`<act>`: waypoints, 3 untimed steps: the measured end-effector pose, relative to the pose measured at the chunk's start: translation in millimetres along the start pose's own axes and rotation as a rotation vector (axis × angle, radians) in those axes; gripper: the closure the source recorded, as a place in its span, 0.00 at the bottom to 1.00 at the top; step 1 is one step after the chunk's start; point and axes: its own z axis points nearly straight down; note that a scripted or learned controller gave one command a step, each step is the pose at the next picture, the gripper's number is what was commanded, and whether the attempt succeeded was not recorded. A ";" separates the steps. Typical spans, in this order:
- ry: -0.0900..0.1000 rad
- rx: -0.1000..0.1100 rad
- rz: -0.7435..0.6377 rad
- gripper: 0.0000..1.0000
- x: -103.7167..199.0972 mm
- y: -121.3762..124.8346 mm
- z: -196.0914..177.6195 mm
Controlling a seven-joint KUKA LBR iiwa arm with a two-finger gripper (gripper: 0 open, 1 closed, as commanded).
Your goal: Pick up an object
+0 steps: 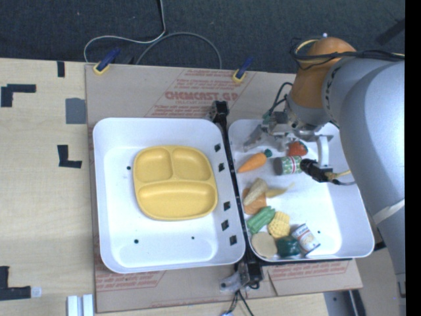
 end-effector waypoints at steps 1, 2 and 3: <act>-0.002 0.007 0.002 0.00 21.9 -23.1 -3.7; -0.001 0.003 0.004 0.00 0.4 -82.7 -5.7; -0.004 0.000 0.003 0.00 13.1 -103.3 -5.8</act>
